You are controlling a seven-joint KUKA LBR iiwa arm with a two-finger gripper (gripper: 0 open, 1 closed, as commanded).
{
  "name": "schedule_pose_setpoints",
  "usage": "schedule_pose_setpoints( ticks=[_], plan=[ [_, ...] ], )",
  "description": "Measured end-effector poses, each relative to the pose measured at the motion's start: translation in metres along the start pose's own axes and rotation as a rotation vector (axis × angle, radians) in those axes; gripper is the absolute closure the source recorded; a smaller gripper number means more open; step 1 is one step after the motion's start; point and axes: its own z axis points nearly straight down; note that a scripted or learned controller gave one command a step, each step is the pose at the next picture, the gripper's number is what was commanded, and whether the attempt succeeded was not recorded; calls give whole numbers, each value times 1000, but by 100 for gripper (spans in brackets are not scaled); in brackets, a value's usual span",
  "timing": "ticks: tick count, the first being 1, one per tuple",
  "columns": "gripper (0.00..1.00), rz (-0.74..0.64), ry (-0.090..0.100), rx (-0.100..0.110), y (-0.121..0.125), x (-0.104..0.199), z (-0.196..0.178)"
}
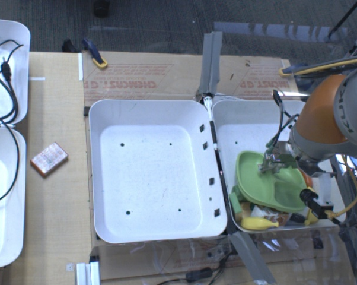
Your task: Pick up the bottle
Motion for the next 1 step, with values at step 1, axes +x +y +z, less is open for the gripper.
schedule_pose_setpoints(
  ticks=[1],
  plan=[
    [0,148,-6,-27,-20,12,0]
  ],
)
